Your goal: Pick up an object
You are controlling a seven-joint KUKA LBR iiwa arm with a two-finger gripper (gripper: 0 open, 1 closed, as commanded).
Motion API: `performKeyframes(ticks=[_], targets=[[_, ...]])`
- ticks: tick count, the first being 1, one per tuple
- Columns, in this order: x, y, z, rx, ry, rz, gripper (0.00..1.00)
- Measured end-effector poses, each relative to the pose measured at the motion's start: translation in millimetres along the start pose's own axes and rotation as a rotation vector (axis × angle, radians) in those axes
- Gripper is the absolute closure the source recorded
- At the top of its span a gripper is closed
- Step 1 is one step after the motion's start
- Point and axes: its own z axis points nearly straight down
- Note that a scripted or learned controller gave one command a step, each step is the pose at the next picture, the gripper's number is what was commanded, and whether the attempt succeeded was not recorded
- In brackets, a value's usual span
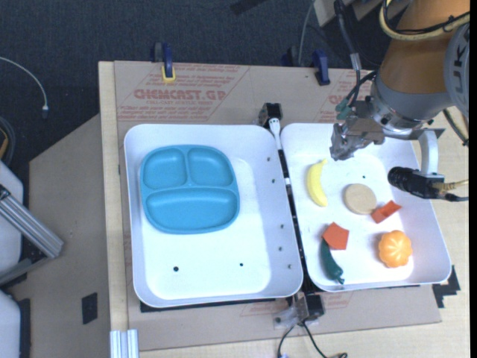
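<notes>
Hovering: pincer (341, 154) over right bin (432, 267) | finger state: cannot tell | banana (317, 183) just below-left | nothing visibly held

Dark carpet floor (112, 21) — brown bench board (223, 88) clamped in blue.

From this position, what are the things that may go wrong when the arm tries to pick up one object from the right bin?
1. The gripper hangs near the banana and the tan disc; coming down between them, it may only push one aside.
2. The red block lies against the tan disc, so a grasp there might catch both.
3. The green pepper lies near the right bin's front wall, leaving little room for fingers.
</notes>
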Motion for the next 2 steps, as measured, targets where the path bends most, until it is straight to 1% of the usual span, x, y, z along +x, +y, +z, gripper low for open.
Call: performKeyframes(ticks=[1, 2], targets=[[45.9, 6.4, 1.3, -0.004, -0.002, 0.001, 1.0], [101.6, 18.5, 19.9, -0.003, -0.002, 0.0, 1.0]])
